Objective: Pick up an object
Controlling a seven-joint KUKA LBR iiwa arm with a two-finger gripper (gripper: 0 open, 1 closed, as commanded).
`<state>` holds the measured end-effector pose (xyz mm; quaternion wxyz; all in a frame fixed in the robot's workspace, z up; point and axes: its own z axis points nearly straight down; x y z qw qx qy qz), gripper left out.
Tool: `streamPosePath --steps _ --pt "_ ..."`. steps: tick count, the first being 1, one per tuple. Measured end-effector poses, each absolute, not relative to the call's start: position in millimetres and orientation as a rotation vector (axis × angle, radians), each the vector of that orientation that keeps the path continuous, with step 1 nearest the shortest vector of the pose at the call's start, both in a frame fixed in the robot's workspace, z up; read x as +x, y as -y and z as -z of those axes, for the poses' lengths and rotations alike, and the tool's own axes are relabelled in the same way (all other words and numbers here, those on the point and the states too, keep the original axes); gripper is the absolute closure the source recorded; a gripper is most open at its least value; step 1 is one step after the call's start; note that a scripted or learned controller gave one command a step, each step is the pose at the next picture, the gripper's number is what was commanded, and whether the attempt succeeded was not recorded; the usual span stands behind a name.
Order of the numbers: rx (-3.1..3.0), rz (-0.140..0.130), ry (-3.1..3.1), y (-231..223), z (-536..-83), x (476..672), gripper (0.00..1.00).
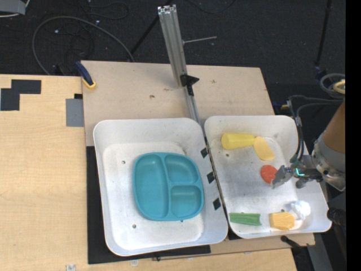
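The gripper (280, 176) is hanging just right of the red object (268, 173) — lining up for a pick; whether its jaws are gaping, nobody can tell.

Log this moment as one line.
gripper: right bin, beside red object | grasp: unclear | teal tray: left bin

No legible text, label, brand, number or sign — not on bins, bench or objects.
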<state>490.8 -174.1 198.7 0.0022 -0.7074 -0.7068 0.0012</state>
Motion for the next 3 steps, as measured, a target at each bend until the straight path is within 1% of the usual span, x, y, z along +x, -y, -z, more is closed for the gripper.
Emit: streamPosePath --steps 1,2,3 --pt "-2.220 -0.003 2.218 174 -199 491.1 0.00" --pt "-2.218 -0.004 2.218 179 -150 498.3 0.00" --pt "-2.223 0.002 2.219 174 -93 498.6 0.00"
